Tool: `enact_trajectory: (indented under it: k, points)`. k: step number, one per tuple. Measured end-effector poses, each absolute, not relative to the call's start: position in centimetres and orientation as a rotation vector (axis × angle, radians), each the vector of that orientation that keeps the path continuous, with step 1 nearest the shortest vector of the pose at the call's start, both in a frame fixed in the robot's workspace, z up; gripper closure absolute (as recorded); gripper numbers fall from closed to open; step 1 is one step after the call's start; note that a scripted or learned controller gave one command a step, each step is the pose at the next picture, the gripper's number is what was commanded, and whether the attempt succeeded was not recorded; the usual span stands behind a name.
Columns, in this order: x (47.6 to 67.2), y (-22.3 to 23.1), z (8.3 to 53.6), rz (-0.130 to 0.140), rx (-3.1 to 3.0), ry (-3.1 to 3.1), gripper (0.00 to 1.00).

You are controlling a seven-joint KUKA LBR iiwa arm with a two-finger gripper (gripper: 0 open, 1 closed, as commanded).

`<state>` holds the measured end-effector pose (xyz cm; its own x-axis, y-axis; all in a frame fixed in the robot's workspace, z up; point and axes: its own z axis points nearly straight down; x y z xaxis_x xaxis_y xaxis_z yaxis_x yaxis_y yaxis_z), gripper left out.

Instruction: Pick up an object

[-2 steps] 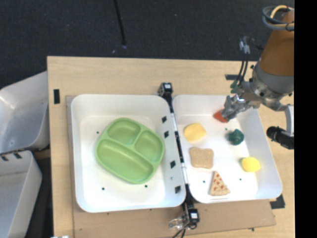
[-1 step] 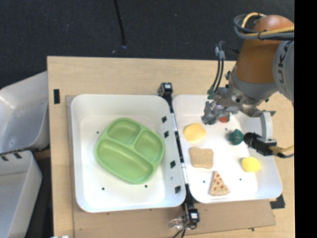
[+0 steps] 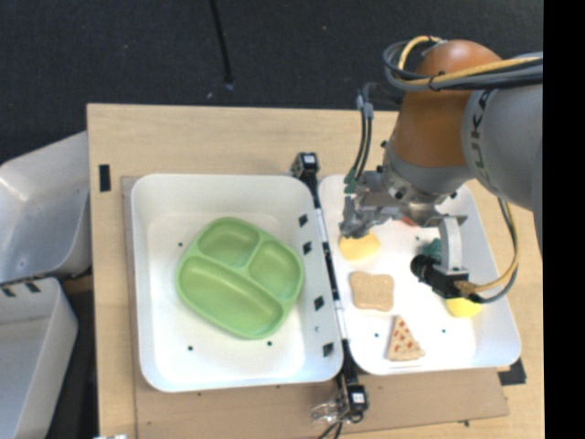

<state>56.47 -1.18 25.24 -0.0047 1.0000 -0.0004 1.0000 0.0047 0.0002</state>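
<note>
Gripper [image 3: 358,230] hovered at frame centre-right over a yellow piece [image 3: 360,246] in the right bin [image 3: 494,337] — jaw state indeterminable. Likely risk — the piece sliding against the bin wall, escaping a grasp.

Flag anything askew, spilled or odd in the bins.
Nothing spilled or damaged. The green tray lies slanted in the left bin. The toast, pizza slice and yellow pieces lie flat in the right bin.

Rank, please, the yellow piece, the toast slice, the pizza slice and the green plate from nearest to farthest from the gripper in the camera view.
From the gripper:
1. Yellow piece, just below it.
2. Toast slice, lower in the right bin.
3. Pizza slice, near that bin's front.
4. Green plate, in the left bin.
</note>
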Motion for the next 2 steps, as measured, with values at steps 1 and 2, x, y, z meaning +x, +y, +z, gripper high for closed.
enact_trajectory:
  k: [1,2]
  points:
    - [55.3,4.2,24.7,0.0,2.215,2.228,1.0]
    - [56.0,8.7,23.7,0.0,2.215,2.228,1.0]
